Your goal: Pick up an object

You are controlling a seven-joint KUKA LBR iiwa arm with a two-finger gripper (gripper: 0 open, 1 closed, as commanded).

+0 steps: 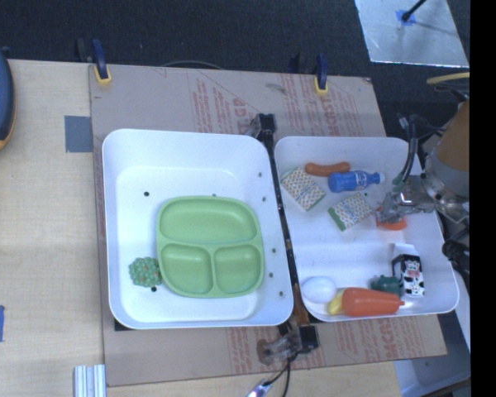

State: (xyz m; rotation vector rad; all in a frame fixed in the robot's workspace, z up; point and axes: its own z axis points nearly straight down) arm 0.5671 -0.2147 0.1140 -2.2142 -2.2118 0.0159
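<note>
1. Step: approach/descent. The gripper (394, 208) hangs low at the right bin's (446, 259) right side, over or on a small orange-red piece (391, 220). Contact unclear.
2. Jaws: can't tell whether wide or narrow, metal parts blur together. Nothing visibly held.
3. Candidate pick, my guess: that orange-red piece, right-middle of the right bin, just beside a green patterned packet (350, 211).
4. Next move probably calls for closing on the piece, then a straight lift. It looks small and flat, so it may slip.
5. Other right-bin items: blue bottle (353, 179), smooth plastic, lying down; brown sausage-shaped toy (326, 169) touching it; second patterned packet (302, 188), square and flat.
6. Bottom edge: orange carrot (369, 302), glossy, tapered; white egg-like ball (318, 289); black-and-white cow figure (411, 274); dark green bit (387, 284).
7. Left bin (120, 222): light green divided tray (209, 246), three compartments, rounded corners; bumpy green ball (145, 271) touching its left edge.
8. Bench (33, 222): pale wood grain, cardboard sheet (190, 98) under both bins.
</note>
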